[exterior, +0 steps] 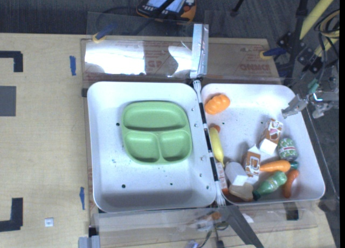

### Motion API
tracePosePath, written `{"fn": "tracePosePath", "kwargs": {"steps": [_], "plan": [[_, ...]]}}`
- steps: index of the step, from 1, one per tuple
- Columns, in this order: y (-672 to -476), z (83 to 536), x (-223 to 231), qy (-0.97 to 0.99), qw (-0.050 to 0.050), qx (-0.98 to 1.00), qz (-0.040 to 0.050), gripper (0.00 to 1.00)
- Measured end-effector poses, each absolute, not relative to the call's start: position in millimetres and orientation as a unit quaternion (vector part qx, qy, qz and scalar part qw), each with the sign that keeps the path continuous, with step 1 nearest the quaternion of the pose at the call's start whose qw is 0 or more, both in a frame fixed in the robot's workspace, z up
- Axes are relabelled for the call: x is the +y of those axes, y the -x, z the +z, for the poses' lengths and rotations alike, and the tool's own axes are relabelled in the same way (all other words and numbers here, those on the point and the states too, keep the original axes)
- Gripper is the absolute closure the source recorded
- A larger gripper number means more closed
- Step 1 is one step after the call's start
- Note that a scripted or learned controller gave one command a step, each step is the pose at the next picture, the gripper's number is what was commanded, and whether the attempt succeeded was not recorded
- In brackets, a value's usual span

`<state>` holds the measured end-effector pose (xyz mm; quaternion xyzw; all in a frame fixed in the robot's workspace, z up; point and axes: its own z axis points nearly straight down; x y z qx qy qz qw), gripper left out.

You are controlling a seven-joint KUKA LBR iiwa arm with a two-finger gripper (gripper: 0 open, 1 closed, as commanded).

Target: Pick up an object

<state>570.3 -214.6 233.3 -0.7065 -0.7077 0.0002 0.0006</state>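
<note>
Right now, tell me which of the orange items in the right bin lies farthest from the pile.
The round orange fruit, alone in the right bin's far left corner. The carrot and the small orange piece lie among the clutter along the near side.

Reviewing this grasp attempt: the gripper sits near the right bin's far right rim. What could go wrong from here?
1. The gripper hangs close to the right bin rim; descending here, it may strike the wall and miss the toys.
2. The carrot, green bottle and small cartons lie packed and touching, so a grasp there may catch two things or slip.
3. The banana lies along the divider, leaving little finger room.
</note>
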Motion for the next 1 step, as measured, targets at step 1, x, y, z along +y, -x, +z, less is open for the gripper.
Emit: {"fn": "tracePosePath", "kwargs": {"steps": [1], "plan": [[-571.4, 243.8, -214.4, 0.706, -0.001, -0.708, -0.0002, 1.0]]}}
